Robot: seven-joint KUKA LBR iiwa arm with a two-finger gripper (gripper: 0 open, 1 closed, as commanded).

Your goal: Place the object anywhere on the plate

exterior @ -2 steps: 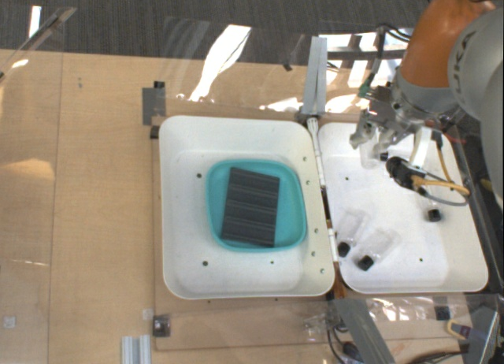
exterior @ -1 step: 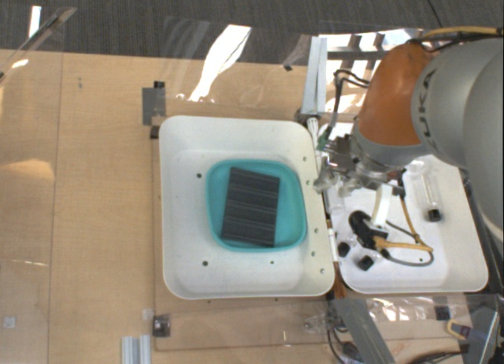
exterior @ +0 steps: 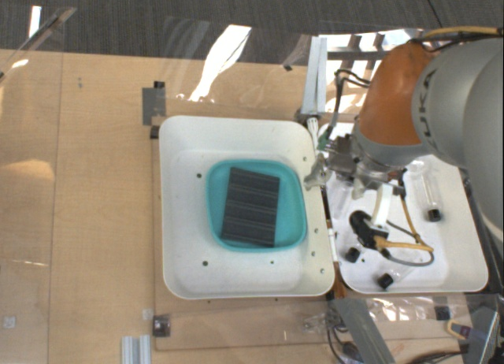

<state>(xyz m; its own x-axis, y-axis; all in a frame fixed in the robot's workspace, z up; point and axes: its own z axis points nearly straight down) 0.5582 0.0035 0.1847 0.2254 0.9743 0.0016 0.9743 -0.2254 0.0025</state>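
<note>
A dark grey ridged rectangular block [exterior: 251, 207] lies flat on the teal plate [exterior: 295, 224], which sits in the middle of the left white bin [exterior: 181, 260]. My gripper [exterior: 376, 197] hangs over the left part of the right bin [exterior: 465, 268], just past the wall between the two bins. It is to the right of the plate and apart from the block. The orange band and grey wrist cover most of the gripper from above.
In the right bin, small black pieces [exterior: 384, 281] [exterior: 352, 254] lie near the front. A clear tube with a black end [exterior: 430, 197] lies at the right. A metal rail [exterior: 315, 71] stands behind the gap between the bins.
</note>
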